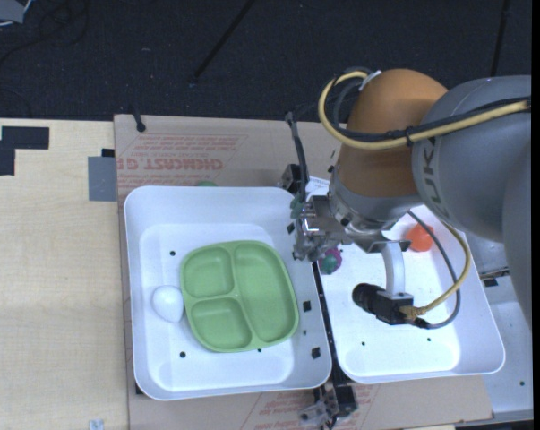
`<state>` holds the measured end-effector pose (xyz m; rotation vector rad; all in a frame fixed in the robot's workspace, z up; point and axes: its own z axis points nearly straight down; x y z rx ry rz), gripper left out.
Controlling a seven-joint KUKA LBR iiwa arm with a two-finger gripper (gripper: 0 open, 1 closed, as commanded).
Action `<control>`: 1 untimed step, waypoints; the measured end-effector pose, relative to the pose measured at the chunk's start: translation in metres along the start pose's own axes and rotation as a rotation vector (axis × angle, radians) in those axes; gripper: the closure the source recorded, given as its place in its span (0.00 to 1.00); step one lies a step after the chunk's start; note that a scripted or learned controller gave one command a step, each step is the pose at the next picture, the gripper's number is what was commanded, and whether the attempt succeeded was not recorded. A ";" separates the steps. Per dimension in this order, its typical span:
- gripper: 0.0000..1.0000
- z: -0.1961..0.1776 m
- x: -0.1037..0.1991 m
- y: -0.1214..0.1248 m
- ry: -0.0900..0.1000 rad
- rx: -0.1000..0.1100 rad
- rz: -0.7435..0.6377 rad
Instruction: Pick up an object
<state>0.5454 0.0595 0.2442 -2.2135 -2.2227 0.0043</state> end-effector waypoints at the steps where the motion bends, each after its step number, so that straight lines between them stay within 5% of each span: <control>1: 1.00 -0.002 0.047 0.005 0.000 -0.002 -0.001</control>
